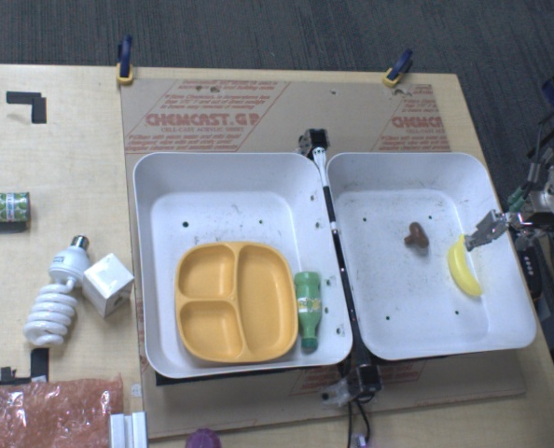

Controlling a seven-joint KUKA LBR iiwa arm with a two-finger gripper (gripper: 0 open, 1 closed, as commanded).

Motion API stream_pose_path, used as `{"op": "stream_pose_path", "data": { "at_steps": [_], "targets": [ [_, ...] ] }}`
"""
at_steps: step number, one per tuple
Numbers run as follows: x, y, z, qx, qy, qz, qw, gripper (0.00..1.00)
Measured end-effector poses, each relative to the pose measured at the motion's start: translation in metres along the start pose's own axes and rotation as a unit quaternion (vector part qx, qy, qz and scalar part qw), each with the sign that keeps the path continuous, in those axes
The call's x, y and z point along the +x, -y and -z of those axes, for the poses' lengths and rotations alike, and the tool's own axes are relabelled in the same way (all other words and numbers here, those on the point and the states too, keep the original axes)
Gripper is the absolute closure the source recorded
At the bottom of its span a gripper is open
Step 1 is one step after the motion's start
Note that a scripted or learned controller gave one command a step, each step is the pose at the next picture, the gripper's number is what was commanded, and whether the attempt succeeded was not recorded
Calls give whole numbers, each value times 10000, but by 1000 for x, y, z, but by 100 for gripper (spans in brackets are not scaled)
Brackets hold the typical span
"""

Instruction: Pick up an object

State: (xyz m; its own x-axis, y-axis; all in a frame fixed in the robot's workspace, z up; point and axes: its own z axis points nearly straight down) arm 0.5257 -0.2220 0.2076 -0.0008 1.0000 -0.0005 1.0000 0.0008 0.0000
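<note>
A yellow banana (464, 269) lies near the right wall of the right bin (398, 334). A small brown object (415, 237) rests near that bin's middle. My gripper (488, 231) reaches in over the right rim, just above and to the right of the banana's upper end, with nothing seen held in it. The left bin (156, 250) holds a yellow divided plate (237, 301), and a green bottle (307, 309) lies along the plate's right side.
On the bench to the left of the bins are a white spiral light bulb (55, 297), a white cube (107, 284), a small green can (8, 208) and a pinkish bag (48, 413). Cables and clamps run along the divider between the bins (331, 222).
</note>
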Motion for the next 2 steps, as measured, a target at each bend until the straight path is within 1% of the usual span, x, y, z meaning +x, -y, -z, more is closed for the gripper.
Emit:
{"op": "stream_pose_path", "data": {
  "at_steps": [1,2],
  "targets": [
    [4,-23,-115,22,-45,19,10000,0],
    [1,-24,-104,-6,-10,8,10000,100]
  ]
}}
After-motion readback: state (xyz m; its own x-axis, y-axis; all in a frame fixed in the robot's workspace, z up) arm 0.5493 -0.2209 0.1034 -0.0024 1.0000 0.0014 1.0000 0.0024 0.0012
